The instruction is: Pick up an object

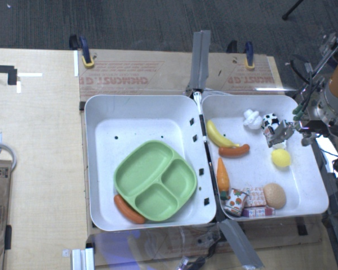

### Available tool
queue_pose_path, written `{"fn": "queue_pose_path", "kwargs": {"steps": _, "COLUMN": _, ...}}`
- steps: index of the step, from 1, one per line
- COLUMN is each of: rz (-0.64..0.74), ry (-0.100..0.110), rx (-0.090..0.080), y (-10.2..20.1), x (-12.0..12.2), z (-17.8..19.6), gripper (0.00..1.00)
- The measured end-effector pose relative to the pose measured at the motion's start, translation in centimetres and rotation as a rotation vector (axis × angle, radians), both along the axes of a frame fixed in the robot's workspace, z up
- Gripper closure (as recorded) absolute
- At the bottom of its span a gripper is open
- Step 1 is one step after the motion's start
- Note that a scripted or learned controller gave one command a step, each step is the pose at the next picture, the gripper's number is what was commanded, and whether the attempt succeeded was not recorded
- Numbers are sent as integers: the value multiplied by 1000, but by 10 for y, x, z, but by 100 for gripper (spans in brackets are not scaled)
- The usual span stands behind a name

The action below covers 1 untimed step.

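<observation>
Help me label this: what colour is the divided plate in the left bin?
Light green; the divided plate shows plainly in the camera view.

Dark grey carpet floor (129, 10), pale wooden bench top (34, 151), cardboard sheet (146, 72) clamped behind; even light

Yellow ball (281, 158), right bin (304, 207), resting loose

Bright even light, soft shadows, mildly grainy
</observation>
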<state>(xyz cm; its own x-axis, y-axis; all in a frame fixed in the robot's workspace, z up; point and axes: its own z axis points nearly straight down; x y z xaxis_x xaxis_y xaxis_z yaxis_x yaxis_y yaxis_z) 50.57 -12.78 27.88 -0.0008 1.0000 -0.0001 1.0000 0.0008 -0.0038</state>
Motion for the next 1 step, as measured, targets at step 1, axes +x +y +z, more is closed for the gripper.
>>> {"fn": "queue_pose_path", "kwargs": {"steps": 1, "rz": 3, "ry": -2, "rx": -1, "y": -49, "x": 99, "z": -78, "gripper": 0}}
